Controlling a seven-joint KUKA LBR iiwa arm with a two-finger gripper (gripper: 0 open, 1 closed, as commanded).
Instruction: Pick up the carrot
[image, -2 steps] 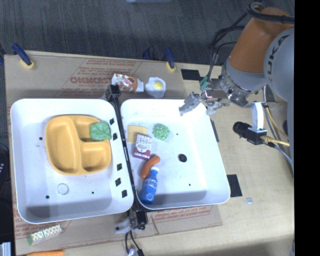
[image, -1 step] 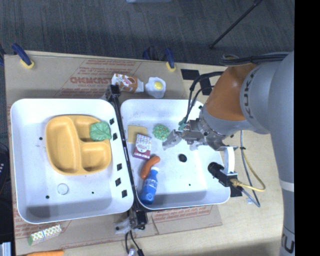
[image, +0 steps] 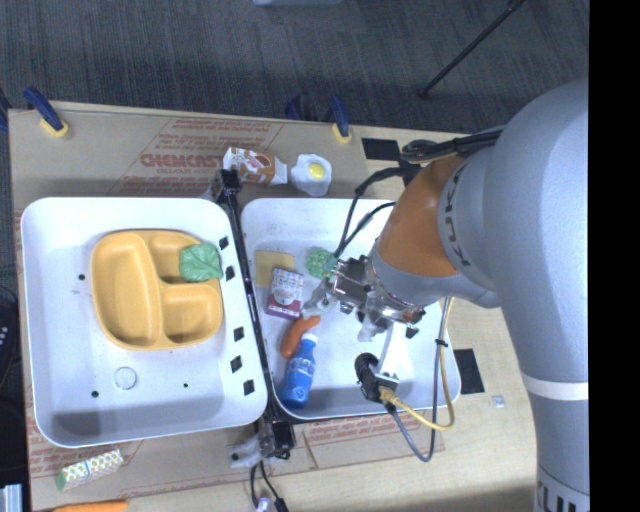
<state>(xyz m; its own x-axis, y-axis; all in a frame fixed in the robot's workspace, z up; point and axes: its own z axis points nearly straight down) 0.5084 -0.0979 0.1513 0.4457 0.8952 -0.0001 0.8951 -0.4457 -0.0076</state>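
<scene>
The carrot (image: 298, 335) is a small orange piece lying at a slant in the right bin (image: 440, 375), close to its left wall. It rests just above a blue bottle (image: 298, 372) and below a red-and-white packet (image: 286, 290). My gripper (image: 338, 286) hangs over the middle of the right bin, a little up and to the right of the carrot, with nothing visibly held. The grey wrist and its orange band (image: 420, 235) hide the bin floor behind it.
A green broccoli piece (image: 320, 262) and a yellow slice (image: 272, 266) lie near the gripper. The left bin (image: 60, 330) holds a yellow divided tray (image: 130, 290) with a green leaf (image: 202, 262). A toy egg (image: 313, 173) and a small carton (image: 250, 165) sit behind the bins.
</scene>
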